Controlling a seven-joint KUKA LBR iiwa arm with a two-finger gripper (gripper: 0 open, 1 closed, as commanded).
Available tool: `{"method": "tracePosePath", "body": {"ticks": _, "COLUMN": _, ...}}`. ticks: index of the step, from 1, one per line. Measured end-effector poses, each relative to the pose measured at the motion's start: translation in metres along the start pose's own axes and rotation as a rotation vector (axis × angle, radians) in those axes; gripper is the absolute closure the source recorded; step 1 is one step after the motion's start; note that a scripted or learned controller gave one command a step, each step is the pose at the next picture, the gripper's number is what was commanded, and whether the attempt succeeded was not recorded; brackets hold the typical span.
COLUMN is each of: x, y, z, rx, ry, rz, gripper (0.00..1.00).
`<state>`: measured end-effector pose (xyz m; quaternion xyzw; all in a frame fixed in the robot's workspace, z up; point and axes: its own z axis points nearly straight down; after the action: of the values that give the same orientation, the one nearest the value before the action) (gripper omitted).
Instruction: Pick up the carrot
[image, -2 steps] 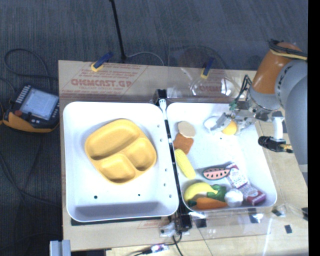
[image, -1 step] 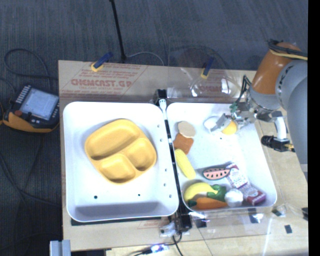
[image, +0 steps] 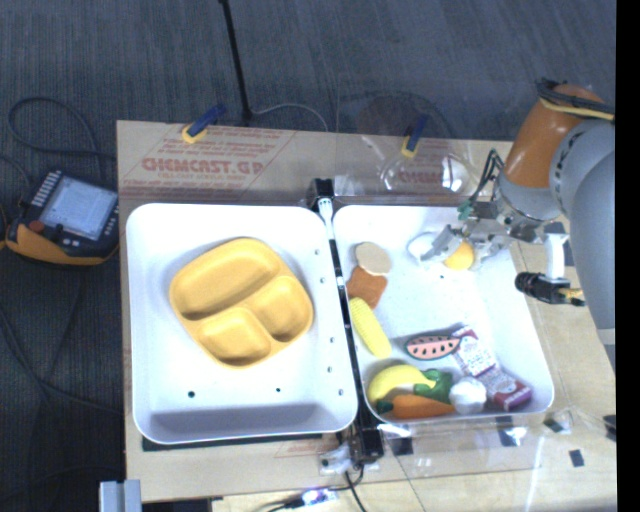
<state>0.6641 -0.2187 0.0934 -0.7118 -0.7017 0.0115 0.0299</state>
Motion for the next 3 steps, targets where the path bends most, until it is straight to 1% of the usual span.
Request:
{"method": "tracePosePath", "body": {"ticks": 1, "x": 0.0022, "y": -0.0018, "z": 0.0002, "rx": 0.015, "ry": 0.005, "rz": 0.137, "gripper": 0.0}}
{"method": "tracePosePath", "body": {"ticks": 2, "x": 0.0026, "y": -0.0028, "z": 0.0004, "rx": 0.009, "ry": -0.001, "rz": 0.098, "gripper": 0.0}}
{"method": "tracePosePath", "body": {"ticks": 3, "x": 0.0019, "y": -0.0049, "z": -0.0082, "rx": 0.017, "ry": -0.003, "rz": 0.097, "gripper": 1.0}}
